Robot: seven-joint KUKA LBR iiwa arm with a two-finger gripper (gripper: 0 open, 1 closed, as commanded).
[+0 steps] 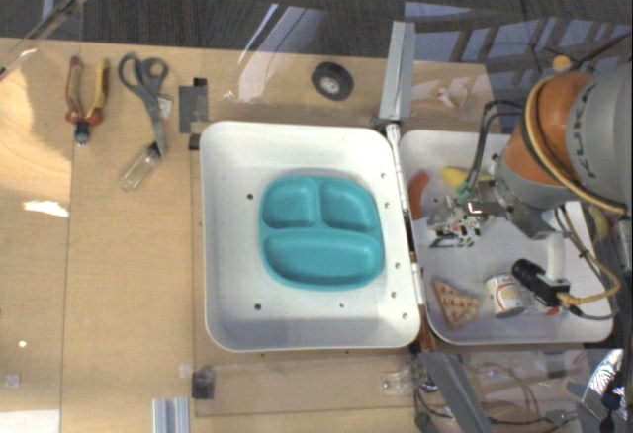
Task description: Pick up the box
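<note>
On the pale wooden surface (pixel 119 303) at your far left lie red-handled pliers (pixel 81 100), then grey scissors (pixel 148 90) with looped handles and, just below them, a small clear tube (pixel 141 166). A dark metal block (pixel 193 105) sits at 11 o'clock from the left bin (pixel 227 312), and a black roll of tape (pixel 332 81) rests at 12 o'clock above it. That bin is a shallow, smooth white plastic square with rounded corners; at its centre lies a glossy teal tray (pixel 321 229) with three rounded compartments.

A grey metal bar (pixel 399 70) stands at the seam between the bins. In the right bin (pixel 593 332), you see a red rounded piece (pixel 418 192) at 9 o'clock by the left wall, a small yellow item (pixel 454 176) just beside it, a flat tan wedge with a waffled texture (pixel 454 303) at 7 o'clock, and a small cylindrical can (pixel 504 294) at 6 o'clock. I cannot pick out the box for certain among these.

The gripper (pixel 455 223) hangs over the bin's left-centre, below the yellow item; whether it is wide or narrow you cannot tell. The grey arm (pixel 603 134), with its orange band, enters at 3 o'clock.
</note>
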